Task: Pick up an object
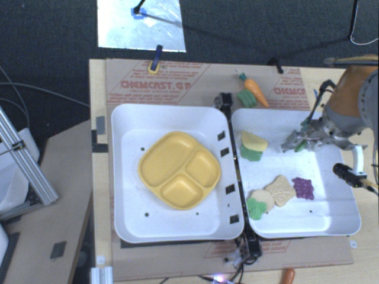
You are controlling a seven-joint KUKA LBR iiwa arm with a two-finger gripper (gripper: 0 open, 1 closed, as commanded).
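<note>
Camera view, starting at the near edge: the bench (71, 158) is pale wood overlaid with a sheet of brown printed cardboard (177, 78), and on that sit two shallow white plastic bins with rounded corners, side by side.

Nearest in the right bin (331, 223) lie three small toy foods with a matte, moulded look: a green ridged leafy piece (255, 209) touching a tan rounded piece (263, 199), a beige lobed biscuit shape (280, 190) just beside them, and a knobbly purple grape cluster (303, 187) a little to the right. Farther back in the same bin sits a pale yellow wedge on a green base (253, 145).

The left bin (127, 218) holds a smooth yellow plastic tray (179, 169), rounded-square, turned on a slant, with three recessed compartments.

Further back on the right, the gripper (294, 143) is low over the rear part of the right bin, its metallic grey fingers slanting left and down toward the bin floor, well apart from the yellow wedge. Something green shows at the fingers, but I cannot tell whether they are apart or closed, nor whether they hold it. The grey arm with its orange band (349, 90) rises behind.

Beyond the bins, an orange toy carrot with green top (253, 91) rests on the cardboard, and farther still a crinkled shiny foil sheet (141, 16) lies on dark carpet (266, 16).
</note>
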